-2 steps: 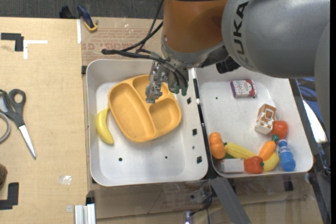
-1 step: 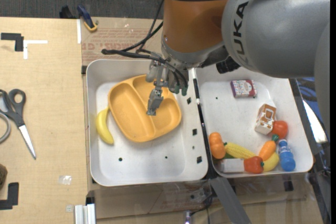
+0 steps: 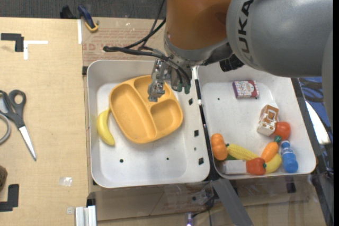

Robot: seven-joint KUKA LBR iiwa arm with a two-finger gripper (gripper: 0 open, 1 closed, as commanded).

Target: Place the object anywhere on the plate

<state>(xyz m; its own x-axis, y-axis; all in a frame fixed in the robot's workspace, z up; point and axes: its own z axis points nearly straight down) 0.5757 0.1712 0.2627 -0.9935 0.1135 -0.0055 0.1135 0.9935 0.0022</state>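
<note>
Light wooden table point(image 3: 42, 129) carries two shallow white bins side by side, with scissors point(image 3: 18, 119) lying well to the left of them. Landmark: the orange divided plate point(image 3: 143, 111) in the left bin point(image 3: 137, 172). Nearest the camera, right of the plate, the right bin point(image 3: 249, 169) holds a cluster of toy food point(image 3: 249, 153), a small carton point(image 3: 267, 119) and a pink box point(image 3: 244, 89). A banana point(image 3: 104, 128) lies touching the plate's left rim, on the bin floor, so placement is judged not done. Beyond, the gripper point(image 3: 157, 87) hangs over the plate's far compartment; its spread cannot be told, and no object is discernible in it.
</note>
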